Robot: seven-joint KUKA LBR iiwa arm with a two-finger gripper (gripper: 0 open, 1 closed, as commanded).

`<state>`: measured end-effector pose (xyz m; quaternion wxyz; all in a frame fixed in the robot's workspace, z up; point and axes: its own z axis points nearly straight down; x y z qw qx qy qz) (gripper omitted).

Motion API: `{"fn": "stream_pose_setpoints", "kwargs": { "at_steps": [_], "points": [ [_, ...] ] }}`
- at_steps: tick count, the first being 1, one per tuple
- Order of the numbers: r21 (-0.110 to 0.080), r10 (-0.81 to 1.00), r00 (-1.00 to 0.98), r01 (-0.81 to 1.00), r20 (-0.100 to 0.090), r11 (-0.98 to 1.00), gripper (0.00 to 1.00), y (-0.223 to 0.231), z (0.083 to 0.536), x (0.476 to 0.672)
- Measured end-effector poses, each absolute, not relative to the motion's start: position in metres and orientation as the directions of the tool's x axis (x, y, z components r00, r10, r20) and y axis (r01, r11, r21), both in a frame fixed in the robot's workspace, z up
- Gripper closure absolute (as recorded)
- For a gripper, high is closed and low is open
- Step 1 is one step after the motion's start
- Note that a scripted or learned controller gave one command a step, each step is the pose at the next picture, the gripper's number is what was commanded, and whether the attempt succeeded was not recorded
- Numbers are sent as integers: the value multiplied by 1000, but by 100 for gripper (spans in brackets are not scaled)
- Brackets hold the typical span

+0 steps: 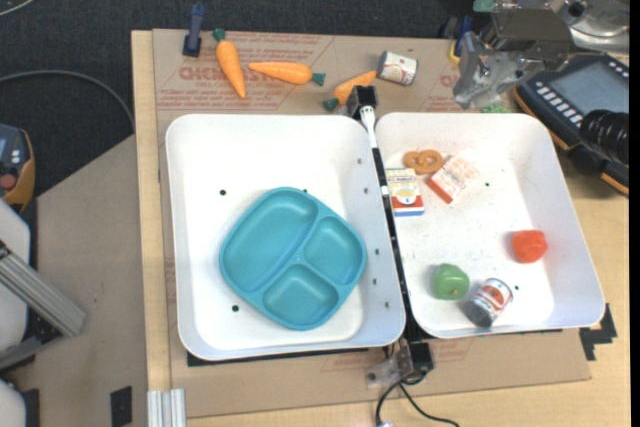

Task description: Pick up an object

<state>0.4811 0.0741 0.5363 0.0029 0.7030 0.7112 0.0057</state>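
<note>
the object to pick is not fixed; candidates lie in the right-hand shallow white bin (560, 165). going left to right: a teal sectioned plastic plate (292, 257) fills the left white bin (190, 155), broad and flat, probably awkward to pinch. in the right bin, a small white and red carton (405, 192), a green round toy fruit (450, 282), a little can (487, 300) and a small red round toy (528, 246) look light and stiff; the round ones may roll, so the carton's flat sides seem the surest grip. the hand (480, 80) hangs above the tabletop (150, 215) past the right bin's far edge, holding nothing; how wide it stands i cannot tell.
</note>
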Motion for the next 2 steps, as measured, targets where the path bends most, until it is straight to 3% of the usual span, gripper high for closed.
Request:
{"fn": "stream_pose_setpoints", "kwargs": {
  "at_steps": [1,2],
  "points": [
    [-17,1000,-7,1000,-3,7,100,144,385,477],
    [19,1000,-2,1000,5,2,100,150,544,516]
  ]
}}
